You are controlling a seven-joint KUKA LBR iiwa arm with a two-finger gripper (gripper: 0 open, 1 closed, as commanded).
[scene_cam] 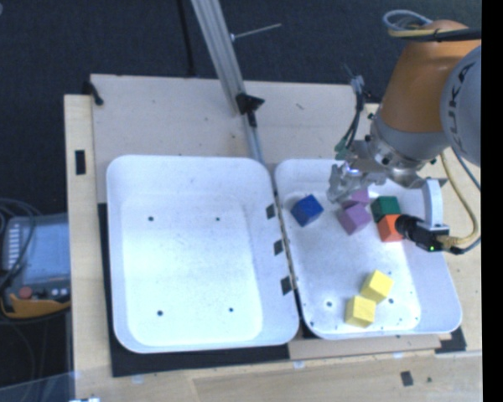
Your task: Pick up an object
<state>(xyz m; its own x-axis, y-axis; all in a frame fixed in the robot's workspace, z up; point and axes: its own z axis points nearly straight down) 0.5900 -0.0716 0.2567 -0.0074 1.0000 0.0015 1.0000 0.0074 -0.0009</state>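
Hovering jaws point(345, 182), spacing indiscernible | purple cube point(354, 217) positioned beneath, presumably targeted | blue cube point(307, 210) beside it | right bin point(436, 296).

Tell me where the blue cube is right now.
The blue cube lies in the right bin, near its upper left corner, just left of the purple cube and the gripper.

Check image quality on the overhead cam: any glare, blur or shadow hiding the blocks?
Camera view: soft overall, edges slightly blurred; the white bins are bright, near washed out, speckled with dark spots; floor around the bench very dark. Blue block, two yellow blocks read clearly. Gripper sits over the purple block, partly covering it; green and orange blocks crowd together beside it.
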